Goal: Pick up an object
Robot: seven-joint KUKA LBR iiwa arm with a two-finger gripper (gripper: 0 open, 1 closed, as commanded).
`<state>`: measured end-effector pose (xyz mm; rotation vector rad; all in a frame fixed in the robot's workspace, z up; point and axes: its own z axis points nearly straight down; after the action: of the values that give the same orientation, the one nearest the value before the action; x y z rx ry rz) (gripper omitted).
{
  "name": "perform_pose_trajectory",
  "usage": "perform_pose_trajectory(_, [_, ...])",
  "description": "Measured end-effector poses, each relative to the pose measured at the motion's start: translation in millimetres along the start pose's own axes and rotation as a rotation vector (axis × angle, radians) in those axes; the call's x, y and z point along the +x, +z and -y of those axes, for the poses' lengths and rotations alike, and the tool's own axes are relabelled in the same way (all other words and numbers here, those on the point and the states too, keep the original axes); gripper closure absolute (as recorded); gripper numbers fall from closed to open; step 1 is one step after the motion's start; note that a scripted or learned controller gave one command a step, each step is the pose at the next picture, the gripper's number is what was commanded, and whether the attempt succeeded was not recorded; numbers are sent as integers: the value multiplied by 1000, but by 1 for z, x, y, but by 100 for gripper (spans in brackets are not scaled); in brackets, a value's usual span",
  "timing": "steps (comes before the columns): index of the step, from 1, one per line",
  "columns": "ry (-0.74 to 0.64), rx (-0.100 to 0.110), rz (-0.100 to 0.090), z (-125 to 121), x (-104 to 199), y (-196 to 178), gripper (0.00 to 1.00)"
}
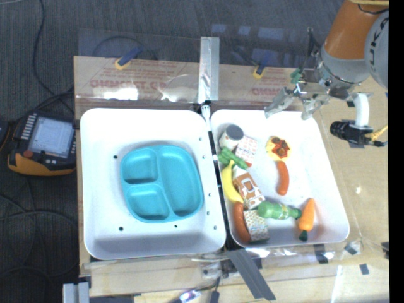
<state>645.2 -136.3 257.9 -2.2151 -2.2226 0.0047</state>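
Approach is the step in hand, by my reading: the claw is hanging at the upper right of the frame, over the far rim of the right bin, with its two fingers spread apart and nothing between them. No object is being lifted yet. The candidates are lying in that right bin: a sausage is sitting alone near the bin's middle, a small yellow and red toy is lying just above it, and a carrot is resting toward the lower right corner. Along the bin's left wall a crowded pile is sitting, with a banana, a small printed carton and a green bottle touching or overlapping one another. The left bin, in the middle left of the frame, is holding a teal divided plate. Both bins are sitting on the counter. The next move, I judge, is calling for the claw to travel down the frame and descend over one piece; the sausage or the yellow toy looks easiest, since each is lying apart from the pile with room on both sides for the fingers, which would need to straddle the piece across its narrow width before closing.
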Motion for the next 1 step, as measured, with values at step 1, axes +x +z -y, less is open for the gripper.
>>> perform_pose_trajectory(1, [114, 3, -1, 102, -15, 119, 0])
